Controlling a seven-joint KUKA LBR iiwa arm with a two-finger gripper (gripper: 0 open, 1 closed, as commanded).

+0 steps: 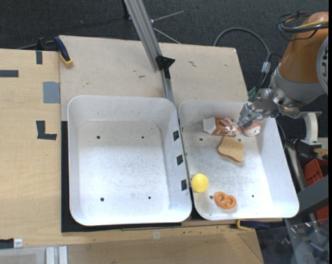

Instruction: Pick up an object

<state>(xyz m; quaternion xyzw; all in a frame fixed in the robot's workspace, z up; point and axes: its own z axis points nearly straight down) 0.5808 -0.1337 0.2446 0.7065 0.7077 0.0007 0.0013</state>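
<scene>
Small carton [222, 126]: white with brown and red print, lying on its side on the floor of the right bin [283, 172], in the far half of that bin. Its left end points toward the wall shared with the left bin [73, 147]; its right end is covered by the gripper.

Gripper [248, 120]: positioned low over the right end of the small carton, at or just above it. Whether it is clenched, released or grasping the carton cannot be told from this angle, and contact with the carton cannot be confirmed. A small red and white patch shows just below the gripper; whether it belongs to the carton cannot be told.

Arm [300, 59]: enters from the right edge of the view, with the orange band uppermost and the grey wrist section angled down and left toward the bin.

Other contents of the right bin, 3 items:
- Bread slice [232, 149]: tan, flat, just in front of the small carton, touching or nearly touching it.
- Yellow ball [200, 182]: against the left wall of the bin, in the near half.
- Orange pretzel [225, 201]: near the front wall, just right of the yellow ball, apart from it.

Desk [210, 70]: light board carrying both bins side by side, their walls touching. A metal rail [145, 26] runs at a slant from the top of the view down to the junction between the 2 bins.
</scene>
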